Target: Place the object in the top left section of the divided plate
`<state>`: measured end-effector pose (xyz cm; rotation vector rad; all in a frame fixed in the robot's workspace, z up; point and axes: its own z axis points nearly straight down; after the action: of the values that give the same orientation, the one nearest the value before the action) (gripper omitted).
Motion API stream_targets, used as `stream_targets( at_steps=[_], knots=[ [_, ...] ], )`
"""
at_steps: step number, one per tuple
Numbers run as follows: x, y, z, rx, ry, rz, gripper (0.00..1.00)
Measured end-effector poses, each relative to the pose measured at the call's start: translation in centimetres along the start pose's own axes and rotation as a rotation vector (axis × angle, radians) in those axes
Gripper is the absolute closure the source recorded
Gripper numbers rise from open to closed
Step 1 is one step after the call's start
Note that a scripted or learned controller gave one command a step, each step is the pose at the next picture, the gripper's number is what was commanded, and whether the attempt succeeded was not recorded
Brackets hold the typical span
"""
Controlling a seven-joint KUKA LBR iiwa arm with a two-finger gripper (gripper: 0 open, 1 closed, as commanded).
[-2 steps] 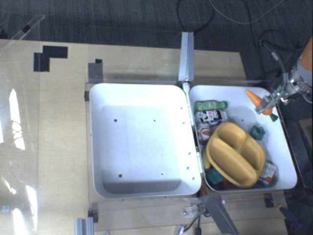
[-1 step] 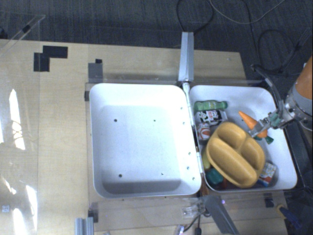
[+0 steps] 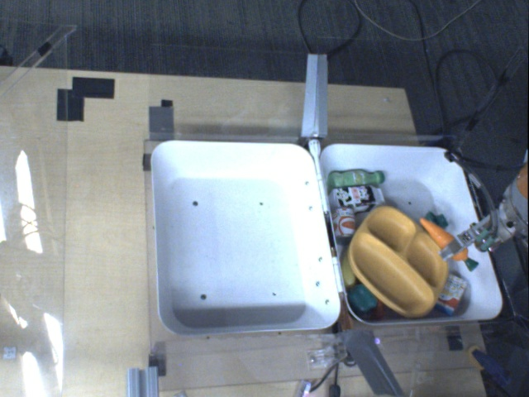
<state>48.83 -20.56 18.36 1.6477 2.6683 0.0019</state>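
I am looking down at two white bins. The left bin (image 3: 231, 238) has nothing for me to pick. The right bin (image 3: 413, 160) is holding one yellow divided plate (image 3: 395, 259), tipped on a pile of small things.

My gripper (image 3: 473, 240) is reaching in from the right, just beside the plate's right edge. I cannot tell if the claw is released or clenched; it is too small and blurry. I cannot see anything between it for sure.

The thing I think I am going for is one orange carrot-shaped toy (image 3: 436, 231), lying between the plate and the gripper, touching or almost touching the plate. I am guessing it is light, hard plastic, smooth and a bit slippery. I would be taking it across its thick middle, not the thin tip.

I am counting one green bottle (image 3: 357, 178), one little box with a picture (image 3: 357, 195), and one carrot. More small things are hiding under the plate, so I cannot count those.
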Motion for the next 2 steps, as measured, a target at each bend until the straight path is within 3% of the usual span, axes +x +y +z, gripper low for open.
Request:
stream_targets(
  at_steps=[1,2],
  knots=[
    [8.3,6.8,0.8,0.0,0.002,0.216,1.0],
    [16.6,8.6,-0.1,0.002,0.004,0.317,1.0]
  ],
)
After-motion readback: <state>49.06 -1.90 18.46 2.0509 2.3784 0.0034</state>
